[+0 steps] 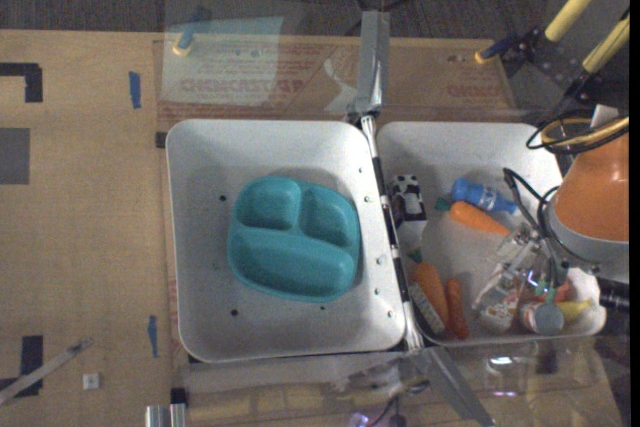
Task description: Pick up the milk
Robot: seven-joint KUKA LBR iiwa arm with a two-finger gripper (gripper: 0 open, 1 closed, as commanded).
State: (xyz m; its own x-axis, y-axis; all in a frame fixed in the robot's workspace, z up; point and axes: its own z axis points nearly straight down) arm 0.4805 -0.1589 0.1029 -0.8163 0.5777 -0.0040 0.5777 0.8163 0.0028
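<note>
Two shallow white bins sit side by side on the counter [80, 245]. The left bin [200, 165] holds a teal divided plate [295, 237] with three compartments, lying flat near its middle. The right bin [440, 140] holds the clutter: the milk [406, 198], a small black-and-white cow-patterned carton, lies near the bin's left wall, just beside the divider between the bins. Any printing on it is too small to read. To its right lie a blue bottle [482, 195] and an orange carrot-like piece [478, 218], touching or nearly so. Lower down, two more orange carrot shapes [440, 295] lie side by side near the left wall.

The arm's orange band [598, 195] fills the right edge, and the tool [522, 280] reaches down into the right bin's lower right corner, well apart from the milk. Its see-through parts blur into the items beneath, so its state cannot be told.

A clear sheet [230, 65] behind the left bin carries faint reddish lettering, unreadable. Blue tape strips [134, 90] mark the counter.
</note>
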